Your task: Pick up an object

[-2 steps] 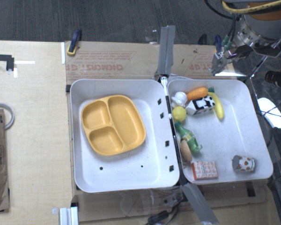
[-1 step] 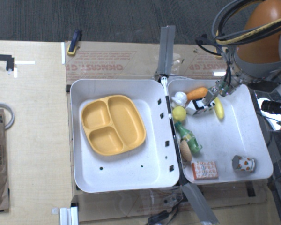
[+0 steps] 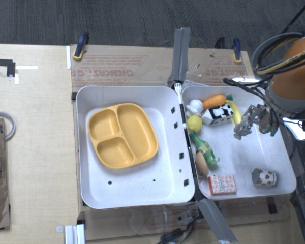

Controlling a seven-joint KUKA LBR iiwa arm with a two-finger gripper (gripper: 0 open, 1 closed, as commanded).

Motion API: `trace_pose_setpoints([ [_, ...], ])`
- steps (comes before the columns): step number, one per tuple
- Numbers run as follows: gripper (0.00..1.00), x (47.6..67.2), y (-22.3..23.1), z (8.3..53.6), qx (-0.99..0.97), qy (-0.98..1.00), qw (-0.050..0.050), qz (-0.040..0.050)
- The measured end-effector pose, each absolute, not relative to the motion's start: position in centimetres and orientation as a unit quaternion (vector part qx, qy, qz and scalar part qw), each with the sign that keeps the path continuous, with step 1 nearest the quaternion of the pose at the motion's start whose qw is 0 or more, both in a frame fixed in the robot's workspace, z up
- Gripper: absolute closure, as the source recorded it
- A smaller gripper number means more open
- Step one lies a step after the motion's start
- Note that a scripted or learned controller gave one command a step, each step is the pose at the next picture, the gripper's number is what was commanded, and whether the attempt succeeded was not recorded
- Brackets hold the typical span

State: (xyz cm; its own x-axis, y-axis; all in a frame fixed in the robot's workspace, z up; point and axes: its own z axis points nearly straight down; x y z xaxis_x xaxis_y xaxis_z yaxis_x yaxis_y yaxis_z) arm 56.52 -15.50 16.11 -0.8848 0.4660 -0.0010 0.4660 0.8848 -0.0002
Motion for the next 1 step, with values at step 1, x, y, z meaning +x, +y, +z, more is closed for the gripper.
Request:
trace_pose_setpoints([
  [1, 1.00, 61.66, -14.76, 10.81, 0.264, 0.965, 0.003, -0.0002],
])
